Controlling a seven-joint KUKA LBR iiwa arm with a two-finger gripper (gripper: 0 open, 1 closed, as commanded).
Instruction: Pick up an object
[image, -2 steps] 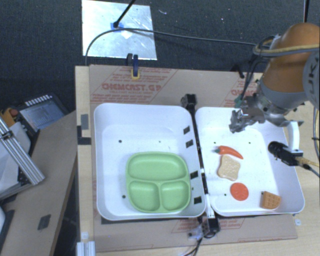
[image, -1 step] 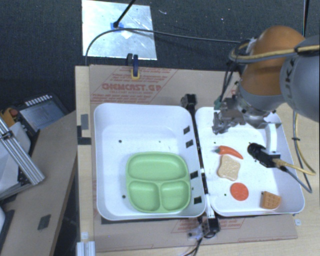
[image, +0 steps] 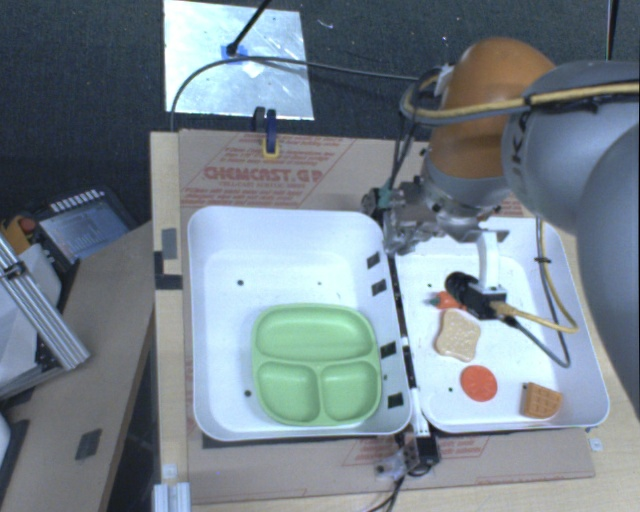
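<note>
On the tabletop, a flat sheet of brown cardboard with red print is laid, and two shallow white plastic bins are set on it side by side, touching along their inner walls. In the left white bin, a pale green plastic plate divided into three compartments is seen, lying flat towards the near side of the bin.

In the right white bin, several small items are spread. A tan toast-shaped slice is placed near the middle, with a flat red disc just beside it on the near side. A small orange-brown waffle-like square is found in the near right corner, well apart from the slice. A little orange-red piece is seen just above the slice, touching or almost touching a black rounded part at the lower end of the tool.

The grey robot arm is reached in from the right, its wide orange band being held over the far edge of the right bin. The jaws are lowered into that bin, just above the toast-shaped slice. Whether the jaws are open or closed cannot be told, and nothing can be made out between them. A thin yellow cable is draped from the tool across the bin floor.
</note>
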